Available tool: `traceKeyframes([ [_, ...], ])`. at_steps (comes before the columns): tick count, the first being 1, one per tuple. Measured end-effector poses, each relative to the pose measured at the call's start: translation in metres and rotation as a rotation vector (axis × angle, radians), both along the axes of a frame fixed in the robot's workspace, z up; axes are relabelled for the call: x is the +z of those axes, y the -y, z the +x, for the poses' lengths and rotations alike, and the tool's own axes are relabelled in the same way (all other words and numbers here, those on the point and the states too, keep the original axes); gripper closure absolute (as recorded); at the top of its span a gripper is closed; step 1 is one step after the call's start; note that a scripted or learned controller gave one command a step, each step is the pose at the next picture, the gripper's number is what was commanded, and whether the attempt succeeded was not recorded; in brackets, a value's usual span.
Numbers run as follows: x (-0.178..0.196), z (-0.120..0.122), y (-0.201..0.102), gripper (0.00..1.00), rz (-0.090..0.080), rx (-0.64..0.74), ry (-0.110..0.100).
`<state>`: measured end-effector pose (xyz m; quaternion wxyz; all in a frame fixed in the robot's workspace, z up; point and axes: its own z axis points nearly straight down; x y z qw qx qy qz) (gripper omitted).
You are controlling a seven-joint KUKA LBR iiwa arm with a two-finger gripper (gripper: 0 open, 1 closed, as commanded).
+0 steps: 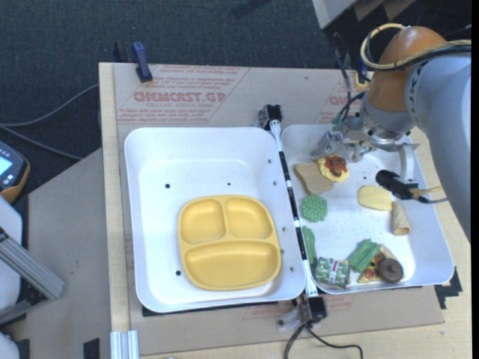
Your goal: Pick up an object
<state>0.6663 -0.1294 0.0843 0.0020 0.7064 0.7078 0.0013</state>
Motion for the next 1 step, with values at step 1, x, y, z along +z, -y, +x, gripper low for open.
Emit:
traceKeyframes([
  [1,0.0135,0.0006,-0.0005,1.00,-0.001,0.001,0.004],
])
